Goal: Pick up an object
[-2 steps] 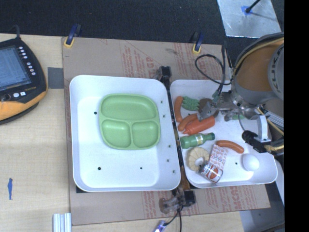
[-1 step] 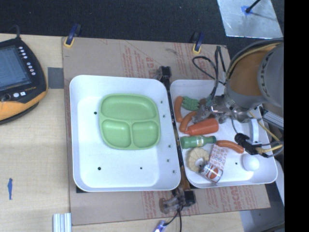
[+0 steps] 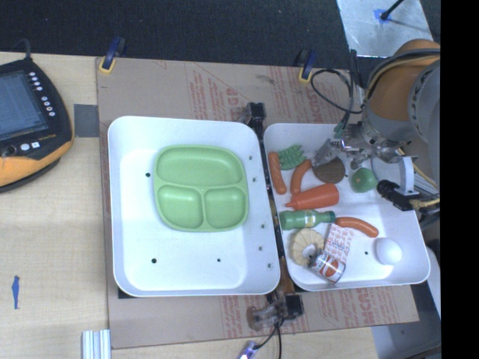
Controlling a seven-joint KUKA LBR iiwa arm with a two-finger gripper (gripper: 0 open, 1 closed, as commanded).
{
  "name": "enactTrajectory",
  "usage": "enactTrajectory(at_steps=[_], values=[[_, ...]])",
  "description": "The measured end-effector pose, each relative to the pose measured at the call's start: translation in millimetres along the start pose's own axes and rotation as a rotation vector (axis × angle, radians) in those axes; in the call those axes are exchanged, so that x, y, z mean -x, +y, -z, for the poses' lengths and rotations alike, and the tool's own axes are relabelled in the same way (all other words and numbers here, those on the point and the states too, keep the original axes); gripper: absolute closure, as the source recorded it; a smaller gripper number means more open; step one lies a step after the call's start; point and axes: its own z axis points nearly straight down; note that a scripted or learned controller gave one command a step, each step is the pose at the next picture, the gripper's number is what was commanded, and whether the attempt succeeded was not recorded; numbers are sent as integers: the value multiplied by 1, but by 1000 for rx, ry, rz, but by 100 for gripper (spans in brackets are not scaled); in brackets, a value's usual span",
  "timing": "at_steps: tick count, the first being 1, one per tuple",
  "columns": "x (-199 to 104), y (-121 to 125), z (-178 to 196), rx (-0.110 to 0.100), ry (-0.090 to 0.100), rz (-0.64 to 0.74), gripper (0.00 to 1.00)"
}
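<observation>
Claw low over the back of the right bin, above a brown round item.
We can't tell how the claw is set, or whether it touches the brown item. Just beside it we see a green ball, carrot, two sausages, green bottle, white egg. Left bin holds a green divided plate.

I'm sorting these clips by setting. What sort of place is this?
Most likely a robotics lab bench for grasping trials, not a kitchen. Two white bins sit on cardboard clamped to the bench, the right one holding toy food such as a carrot, and a robot teach pendant lies at the left.
</observation>
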Motion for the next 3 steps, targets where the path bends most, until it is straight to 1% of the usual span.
enactTrajectory(at_steps=[1,2,3], values=[[1,1,13,2,-2,3,100],[1,1,13,2,-2,3,0],[2,1,23,1,-2,5,100]])
